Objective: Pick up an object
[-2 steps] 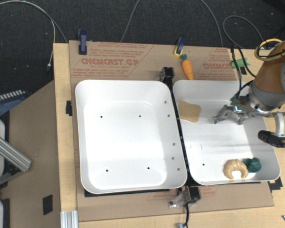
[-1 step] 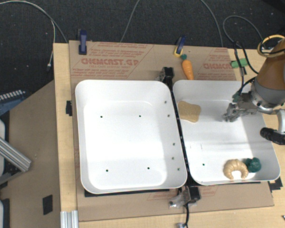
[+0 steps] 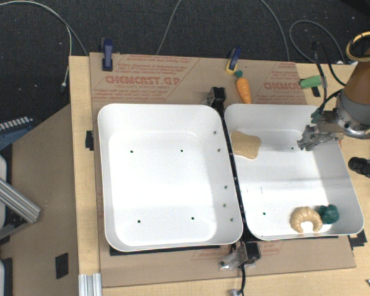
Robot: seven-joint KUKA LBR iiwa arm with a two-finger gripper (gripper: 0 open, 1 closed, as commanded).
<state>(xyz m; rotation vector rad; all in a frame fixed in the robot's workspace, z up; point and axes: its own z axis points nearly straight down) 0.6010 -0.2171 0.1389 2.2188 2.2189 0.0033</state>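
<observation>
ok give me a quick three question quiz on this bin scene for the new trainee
1. True or false: the toy carrot lies inside the left bin.
2. Which bin holds the croissant? A) left B) right
3. Fill in: touching the croissant on its right is a dark ____ object.

Key
1. False: it lies on the cardboard behind the bins.
2. B, near the front corner.
3. Green.

Bonus fact: the gripper hovers over the right bin's back edge; a tan bread-like piece sits by the divider.
</observation>
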